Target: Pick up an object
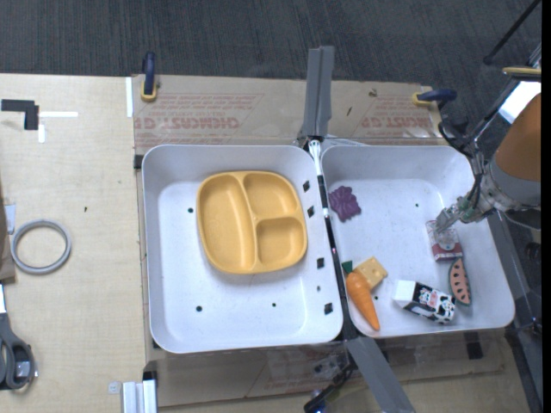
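Note:
My gripper (pixel 444 227) hangs low over the right side of the right bin (pixel 405 188), reaching in from the right. Just below its tip lies a small red and white item (pixel 447 250); I cannot tell whether they touch. A watermelon slice (pixel 461 282) lies near the bin's right wall. A black and white cow-patterned carton (pixel 426 299) rests at the front. An orange carrot (pixel 363 301) and a yellow cracker (pixel 371 272) sit at the front left. A purple grape bunch (pixel 344 202) lies at the left.
The left bin (pixel 172 299) holds a yellow divided plate (pixel 252 221). A grey divider bar (pixel 318 93) runs between the bins at the back. A grey tape ring (pixel 39 246) lies on the wooden bench at the left.

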{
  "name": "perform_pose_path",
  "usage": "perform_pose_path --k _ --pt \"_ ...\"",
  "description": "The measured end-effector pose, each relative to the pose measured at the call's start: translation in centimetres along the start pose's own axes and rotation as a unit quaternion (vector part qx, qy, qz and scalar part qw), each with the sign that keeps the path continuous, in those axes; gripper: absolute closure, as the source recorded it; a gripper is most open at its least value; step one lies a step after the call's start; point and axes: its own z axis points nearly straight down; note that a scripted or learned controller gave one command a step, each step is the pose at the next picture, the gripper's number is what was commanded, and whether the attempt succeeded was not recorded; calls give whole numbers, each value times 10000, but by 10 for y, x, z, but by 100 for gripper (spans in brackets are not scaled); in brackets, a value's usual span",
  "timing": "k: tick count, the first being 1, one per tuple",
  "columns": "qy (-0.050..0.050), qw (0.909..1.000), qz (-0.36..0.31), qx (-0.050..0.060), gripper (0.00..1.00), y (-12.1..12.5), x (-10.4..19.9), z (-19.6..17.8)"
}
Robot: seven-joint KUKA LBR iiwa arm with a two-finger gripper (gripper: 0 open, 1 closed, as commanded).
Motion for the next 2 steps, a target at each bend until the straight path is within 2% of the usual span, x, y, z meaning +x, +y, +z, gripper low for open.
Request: perform_pose_path --k 1,2 --pt "49 9875 1576 51 100 16 -8 11" --pt "18 9794 2017 48 100 22 -4 11"
